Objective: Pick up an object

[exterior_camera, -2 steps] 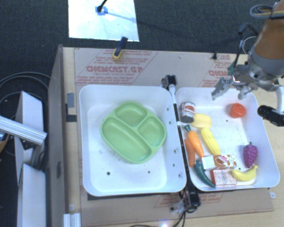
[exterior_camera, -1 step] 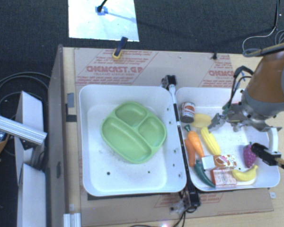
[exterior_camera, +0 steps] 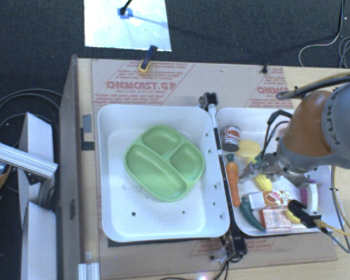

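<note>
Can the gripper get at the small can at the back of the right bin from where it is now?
Probably yes. The can stands apart from the other items, its top uncovered, with only the yellow piece lying close beside it. The gripper hangs just in front of it, over the carrot side.

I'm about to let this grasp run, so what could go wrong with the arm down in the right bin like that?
The end effector sits low among crowded items: a carrot, a corn cob and a small can lie close together, so it may nudge neighbours or pinch two at once. The carrot lies against the divider of the right bin, leaving little room on that side. The arm hides part of the bin, so a failed grasp could go unnoticed.
</note>
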You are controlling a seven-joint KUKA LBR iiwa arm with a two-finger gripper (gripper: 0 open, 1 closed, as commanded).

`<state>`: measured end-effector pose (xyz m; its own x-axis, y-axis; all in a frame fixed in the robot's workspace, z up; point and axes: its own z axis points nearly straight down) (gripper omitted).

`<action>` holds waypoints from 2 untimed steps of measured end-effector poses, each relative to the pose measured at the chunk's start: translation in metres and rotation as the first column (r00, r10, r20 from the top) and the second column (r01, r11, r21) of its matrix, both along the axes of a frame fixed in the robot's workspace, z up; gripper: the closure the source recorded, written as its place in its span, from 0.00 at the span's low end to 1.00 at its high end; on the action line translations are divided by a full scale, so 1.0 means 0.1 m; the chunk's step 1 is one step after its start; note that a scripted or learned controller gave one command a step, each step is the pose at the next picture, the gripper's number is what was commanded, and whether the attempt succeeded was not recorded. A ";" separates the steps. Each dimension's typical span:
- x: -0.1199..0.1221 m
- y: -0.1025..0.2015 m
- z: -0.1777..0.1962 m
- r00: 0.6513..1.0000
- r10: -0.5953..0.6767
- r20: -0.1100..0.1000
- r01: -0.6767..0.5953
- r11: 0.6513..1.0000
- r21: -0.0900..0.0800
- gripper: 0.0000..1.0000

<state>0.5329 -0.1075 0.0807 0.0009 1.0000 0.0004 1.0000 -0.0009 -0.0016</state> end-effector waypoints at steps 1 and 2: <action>0.02 0.00 0.14 1.000 0.003 0.005 -0.003 1.000 0.000 1.00; 0.27 0.95 1.10 1.000 0.015 0.014 -0.015 1.000 0.003 1.00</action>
